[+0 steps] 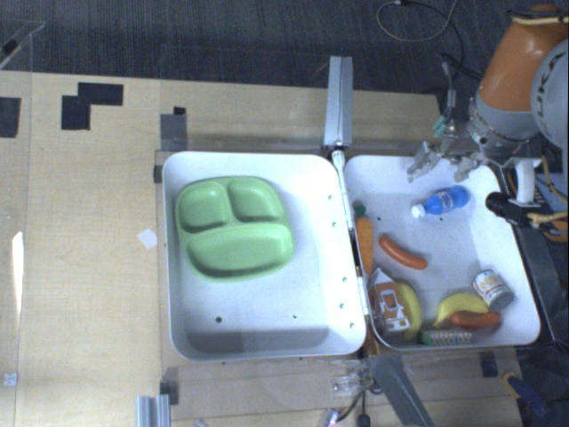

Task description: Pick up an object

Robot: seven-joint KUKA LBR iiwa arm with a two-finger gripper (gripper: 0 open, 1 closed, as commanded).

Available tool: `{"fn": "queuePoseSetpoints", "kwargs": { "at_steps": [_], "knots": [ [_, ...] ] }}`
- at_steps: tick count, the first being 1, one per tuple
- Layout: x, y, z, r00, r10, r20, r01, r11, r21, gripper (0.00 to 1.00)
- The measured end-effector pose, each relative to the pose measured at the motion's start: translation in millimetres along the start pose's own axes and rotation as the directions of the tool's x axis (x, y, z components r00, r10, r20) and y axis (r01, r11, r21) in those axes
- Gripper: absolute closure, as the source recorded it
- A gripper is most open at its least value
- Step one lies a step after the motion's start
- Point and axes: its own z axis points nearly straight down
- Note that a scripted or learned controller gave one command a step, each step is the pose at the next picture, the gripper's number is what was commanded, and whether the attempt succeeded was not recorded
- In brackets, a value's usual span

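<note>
My gripper (444, 162) hangs over the back edge of the right bin (392, 181), open, with nothing between its fingers. Just in front of it lies a blue bottle (444, 201) with a white cap, on its side. Further forward in the same bin are an orange-red sausage (403, 252), a carrot (364, 243) along the left wall, a small can (492, 288), a banana (461, 305), a red pepper (475, 320) and a small carton (386, 302) beside another yellow fruit (408, 306).
A green divided plate (234, 225) lies in the left bin (258, 332). A metal post (339, 100) stands behind the wall between the bins. Cables and a black fitting (513, 208) sit at the right bin's far right edge.
</note>
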Motion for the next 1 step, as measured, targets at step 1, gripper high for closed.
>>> {"fn": "queuePoseSetpoints", "kwargs": {
  "at_steps": [1],
  "knots": [
    [0.0, 0.0, -0.1, 1.000, 0.000, 0.000, 0.000, 1.000, 0.000, 0.00]
  ]
}}
